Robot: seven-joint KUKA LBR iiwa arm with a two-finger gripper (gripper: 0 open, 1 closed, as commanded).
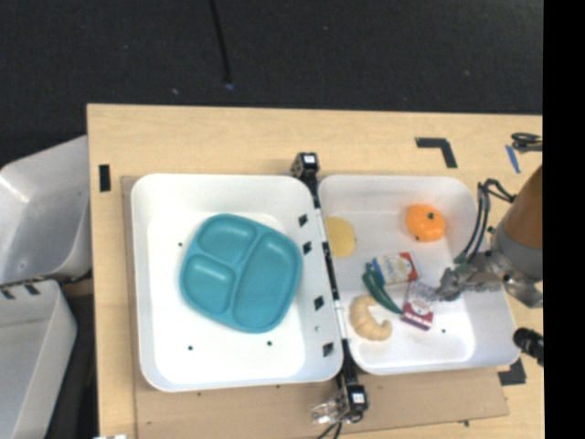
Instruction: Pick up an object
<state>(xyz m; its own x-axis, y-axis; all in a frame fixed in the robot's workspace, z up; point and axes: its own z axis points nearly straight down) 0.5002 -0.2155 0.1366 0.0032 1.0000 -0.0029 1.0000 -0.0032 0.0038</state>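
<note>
Camera view: jaws blurred, grip unreadable, beside packet; arm cropped.

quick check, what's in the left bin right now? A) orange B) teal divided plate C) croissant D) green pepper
B, the teal plate lies in the left bin; the orange and croissant sit in the right bin.
</note>
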